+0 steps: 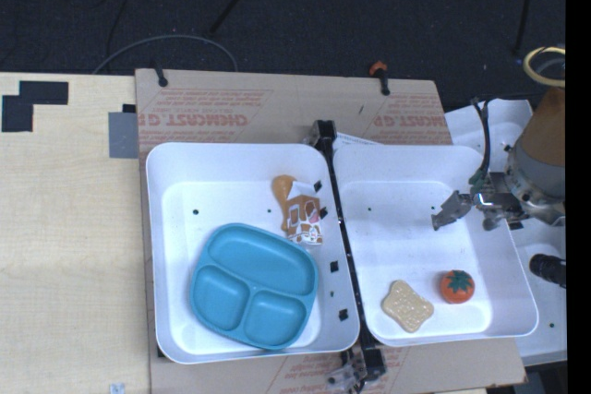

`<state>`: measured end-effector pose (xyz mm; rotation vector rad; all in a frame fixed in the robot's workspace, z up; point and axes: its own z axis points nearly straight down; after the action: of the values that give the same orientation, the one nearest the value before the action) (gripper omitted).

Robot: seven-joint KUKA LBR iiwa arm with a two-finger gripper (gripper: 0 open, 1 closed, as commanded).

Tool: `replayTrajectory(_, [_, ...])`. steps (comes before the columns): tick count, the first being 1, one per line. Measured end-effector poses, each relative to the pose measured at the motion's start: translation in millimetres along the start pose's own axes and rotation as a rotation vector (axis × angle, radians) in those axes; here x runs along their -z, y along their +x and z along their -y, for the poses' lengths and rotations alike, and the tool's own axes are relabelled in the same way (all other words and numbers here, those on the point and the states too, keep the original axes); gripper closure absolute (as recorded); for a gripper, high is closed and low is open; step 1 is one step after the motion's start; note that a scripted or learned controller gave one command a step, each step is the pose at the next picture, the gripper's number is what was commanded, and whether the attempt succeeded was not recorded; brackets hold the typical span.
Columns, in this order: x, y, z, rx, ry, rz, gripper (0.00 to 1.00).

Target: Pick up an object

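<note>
My gripper (473, 213) hangs over the right bin (420, 166), toward its right side, with its fingers spread open and nothing between them. Below it in that bin lie an orange-red tomato-like toy (456, 285) and a beige toast-shaped piece (407, 305), both near the front wall and apart from the gripper. The left bin (175, 198) holds a blue divided plate (254, 285) and, by the divider at its back right, a small brown and white packet (300, 212).
Both bins rest on a cardboard sheet (231, 111) on a pale wooden bench (65, 226). A black clamp bar (334, 226) runs between the bins. Cables trail across the dark floor behind.
</note>
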<state>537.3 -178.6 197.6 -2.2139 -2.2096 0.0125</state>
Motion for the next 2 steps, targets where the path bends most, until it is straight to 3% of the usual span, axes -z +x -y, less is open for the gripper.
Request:
replayTrajectory(1, [6, 0, -3, 0.002, -0.012, 0.003, 0.0])
replayTrajectory(2, [-51, 1, -13, 0.003, -0.01, 0.002, 0.0])
